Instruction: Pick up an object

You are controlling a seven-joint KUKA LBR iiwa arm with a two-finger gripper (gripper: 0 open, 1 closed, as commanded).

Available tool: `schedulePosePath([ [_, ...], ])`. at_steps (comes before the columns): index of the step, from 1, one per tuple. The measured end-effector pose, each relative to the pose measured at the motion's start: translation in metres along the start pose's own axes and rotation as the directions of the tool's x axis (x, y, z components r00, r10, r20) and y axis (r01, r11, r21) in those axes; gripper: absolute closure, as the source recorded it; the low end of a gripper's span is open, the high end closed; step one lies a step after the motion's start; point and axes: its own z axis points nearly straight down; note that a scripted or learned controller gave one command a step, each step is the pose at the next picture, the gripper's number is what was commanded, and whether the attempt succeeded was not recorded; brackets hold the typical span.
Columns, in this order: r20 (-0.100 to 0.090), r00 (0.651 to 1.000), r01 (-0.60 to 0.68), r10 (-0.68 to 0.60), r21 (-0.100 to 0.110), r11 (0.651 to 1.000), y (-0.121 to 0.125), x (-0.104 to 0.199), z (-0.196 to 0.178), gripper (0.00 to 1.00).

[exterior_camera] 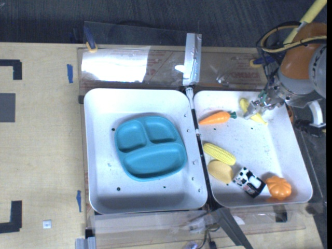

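On the pale wooden surface (pixel 41 154), the left white bin (pixel 98 139) holds a blue three-compartment plastic plate (pixel 150 147). In the right white bin (pixel 275 144) lie an orange toy carrot (pixel 215 118), a yellow corn cob (pixel 219 152), a pale yellow rounded piece (pixel 220 171), a black-and-white toy (pixel 248 181) and an orange pumpkin-like toy (pixel 279 188). The gripper (pixel 258 109) sits low at the bin's far right corner among small yellow pieces (pixel 244 105); whether it is parted or closed I cannot tell.

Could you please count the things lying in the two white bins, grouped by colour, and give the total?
Blue: 1, the divided plate in the left bin.
Orange: 2, the carrot and the small pumpkin.
Yellow: 4, the corn cob, the lemon and two small pieces near the gripper.
Black and white: 1, the toy cow.
Total: 8.
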Motion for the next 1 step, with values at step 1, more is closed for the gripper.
schedulePosePath([
  [1, 0.01, 0.991, 0.131, -0.131, -0.024, 0.991, 0.0176, 0.0982, -0.1094, 1.0],
])
